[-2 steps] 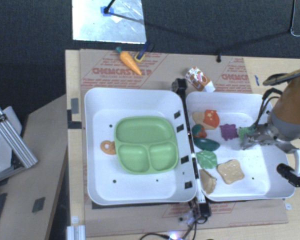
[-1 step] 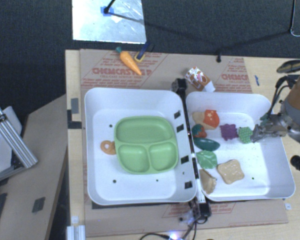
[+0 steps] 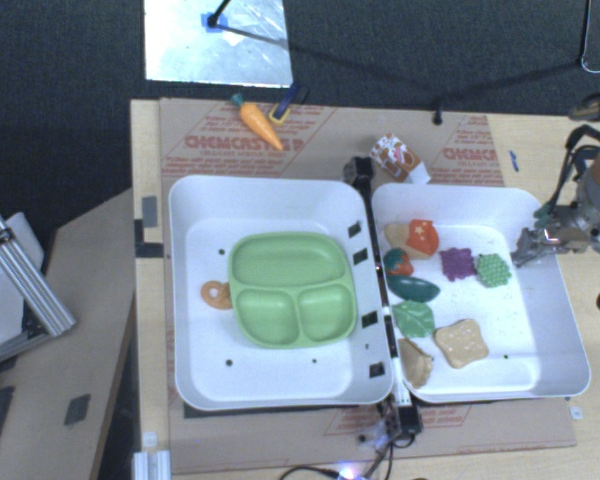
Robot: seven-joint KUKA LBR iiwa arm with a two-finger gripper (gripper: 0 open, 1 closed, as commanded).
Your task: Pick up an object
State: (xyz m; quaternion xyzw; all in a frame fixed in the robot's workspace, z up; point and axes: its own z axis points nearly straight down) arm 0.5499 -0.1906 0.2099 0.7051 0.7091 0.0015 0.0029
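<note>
At far right, cut off by the frame edge: grey arm [image 3: 592, 203], most of its length out of sight. Just ahead of it, gripper [image 3: 532, 246] over the right rim of the right bin [image 3: 555, 363], too small and blurred to judge whether spread or pressed together; cannot tell, and nothing visibly pinched. Nearest to it, apart from it, inside that bin: green bumpy toy [image 3: 493, 269], then purple toy [image 3: 458, 263] just beside. Further left, crowded along the bin's left wall and partly overlapping, hard to separate: red-orange toy [image 3: 422, 236] against a pale piece [image 3: 397, 233], teal-and-red toy [image 3: 396, 263], dark green toy [image 3: 413, 289], green leaf [image 3: 414, 318], tan scrap [image 3: 416, 361] half tucked at the wall. Toast slice [image 3: 461, 343] lying clear towards the front. Across the black clips at the divide, left bin [image 3: 195, 368] with green divided tray [image 3: 285, 288] and a small orange ring [image 3: 217, 295] touching or nearly touching the tray's left edge. Beyond the bins, on the board: toy carrot [image 3: 260, 125], a wrapped item [image 3: 393, 156] of unclear kind, shiny sheet [image 3: 218, 28] on the dark floor.
</note>
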